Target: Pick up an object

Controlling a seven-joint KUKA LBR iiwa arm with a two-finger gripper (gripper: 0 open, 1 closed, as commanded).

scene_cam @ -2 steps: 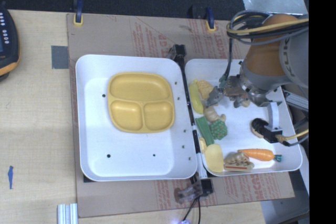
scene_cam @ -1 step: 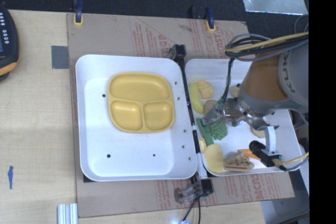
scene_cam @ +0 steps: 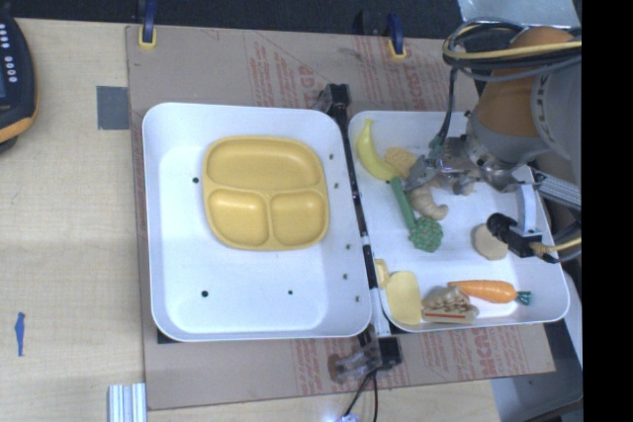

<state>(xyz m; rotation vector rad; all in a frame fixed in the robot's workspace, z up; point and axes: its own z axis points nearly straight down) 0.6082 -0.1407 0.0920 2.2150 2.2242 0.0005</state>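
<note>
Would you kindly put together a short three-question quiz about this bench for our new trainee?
1. True or false: the yellow divided plate lies in the left bin.
2. Which lies nearest the right bin's front edge: A banana, B carrot, C broccoli?
3. Fill in: the gripper hovers over the ____ bin.

Key: 1 true; 2 B; 3 right.
</note>
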